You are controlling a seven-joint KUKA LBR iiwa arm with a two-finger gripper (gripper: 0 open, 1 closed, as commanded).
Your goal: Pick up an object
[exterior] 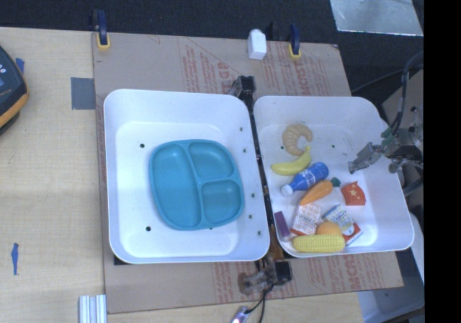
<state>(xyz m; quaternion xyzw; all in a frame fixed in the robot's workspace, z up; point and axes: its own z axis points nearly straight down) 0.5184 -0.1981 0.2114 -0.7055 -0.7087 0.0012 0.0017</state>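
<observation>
The right bin (374, 116) holds a pile of toy food. In it lie a croissant (297, 138), a banana (290, 165), a blue bottle (305, 178), a carrot (317, 192), a small red carton (353, 194), an orange (328, 228) and a corn cob (318, 244). My gripper (362, 159) hangs over the bin's right side, above the red carton and to the right of the bottle. It is small and partly cut off at the view's right. Nothing shows in its grasp.
The left bin (122, 170) holds a blue divided plate (196, 183). A purple packet (281, 224) and flat printed packets (306, 220) lie near the right bin's front left. Clamps (102, 28) pin the cardboard at the back. A yellow-black device (9, 87) sits far left.
</observation>
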